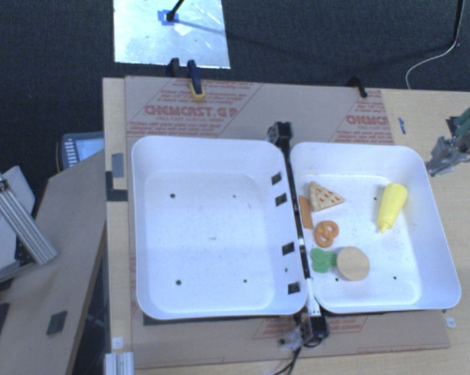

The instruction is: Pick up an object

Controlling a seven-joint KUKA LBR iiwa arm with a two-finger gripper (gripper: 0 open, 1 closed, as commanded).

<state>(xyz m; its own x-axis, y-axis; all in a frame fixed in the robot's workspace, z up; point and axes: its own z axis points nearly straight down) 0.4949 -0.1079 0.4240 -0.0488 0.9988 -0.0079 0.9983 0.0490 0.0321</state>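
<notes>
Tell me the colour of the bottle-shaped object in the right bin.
Yellow. The bottle-shaped object shows clearly in the camera view, near the bin's far right side.

The only readable lettering stands on the brown protective sheet [243, 104] that lies on the desk under the two white bins. It is printed in red capitals. Behind the left bin, one line reads "CHEMCAST", followed by characters that look like "G P"; the last letters are blurred. Above and below that line run smaller red lines, too small to read. Behind the right bin, the same red print repeats on the sheet at a slant, and its large letters seem to be "CHEMC", partly cut off by the bin's rim. More faint red print shows on the sheet's front strip below the bins, unreadable.
</notes>
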